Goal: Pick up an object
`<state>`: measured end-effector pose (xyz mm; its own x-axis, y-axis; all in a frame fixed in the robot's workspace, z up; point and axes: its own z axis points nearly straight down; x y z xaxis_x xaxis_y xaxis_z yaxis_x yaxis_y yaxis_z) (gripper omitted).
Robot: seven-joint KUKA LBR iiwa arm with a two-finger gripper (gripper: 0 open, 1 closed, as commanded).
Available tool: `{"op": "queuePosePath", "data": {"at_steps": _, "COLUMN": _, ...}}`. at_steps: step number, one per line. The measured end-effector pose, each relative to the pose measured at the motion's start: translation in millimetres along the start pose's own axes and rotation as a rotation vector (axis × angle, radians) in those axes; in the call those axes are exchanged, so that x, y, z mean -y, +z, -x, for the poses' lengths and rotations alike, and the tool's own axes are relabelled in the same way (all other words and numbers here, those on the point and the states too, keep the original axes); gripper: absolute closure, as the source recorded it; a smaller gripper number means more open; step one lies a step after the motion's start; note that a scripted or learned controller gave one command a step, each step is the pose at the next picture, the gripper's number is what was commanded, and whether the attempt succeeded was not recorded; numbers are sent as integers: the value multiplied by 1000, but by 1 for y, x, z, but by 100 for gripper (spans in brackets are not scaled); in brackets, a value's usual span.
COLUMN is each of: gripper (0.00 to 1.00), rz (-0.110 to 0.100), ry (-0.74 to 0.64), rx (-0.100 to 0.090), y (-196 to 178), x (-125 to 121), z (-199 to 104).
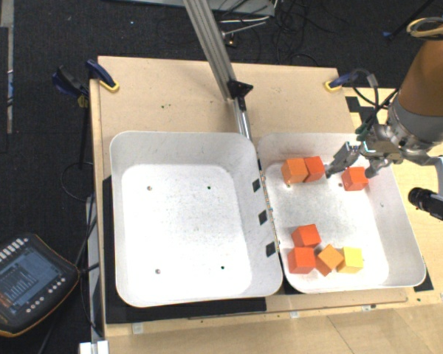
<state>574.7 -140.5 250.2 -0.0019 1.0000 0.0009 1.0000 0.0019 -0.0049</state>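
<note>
Nearest the right bin's (pixel 399 212) front edge sit four blocks: two orange-red cubes (pixel 304 248), an orange one (pixel 329 259) and a yellow one (pixel 352 259). Toward its rear edge lie an orange pair (pixel 303 170) and a red-orange cube (pixel 354 178). Above that cube hangs the tool (pixel 358 158), fingers spread, grasping nothing.

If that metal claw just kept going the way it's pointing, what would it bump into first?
Most likely the lone red-orange cube in the right white bin. The two-finger gripper points downward just above it, though one slanted view leaves its height unclear.
</note>
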Motion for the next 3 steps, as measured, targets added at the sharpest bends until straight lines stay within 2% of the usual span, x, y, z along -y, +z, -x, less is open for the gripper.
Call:
{"op": "queuePosePath", "data": {"at_steps": 1, "gripper": 0, "rz": 5, "ry": 1, "rx": 1, "y": -3, "x": -1, "z": 0}}
{"op": "queuePosePath", "data": {"at_steps": 3, "gripper": 0, "rz": -2, "ry": 3, "rx": 0, "y": 120, "x": 10, "z": 6}}
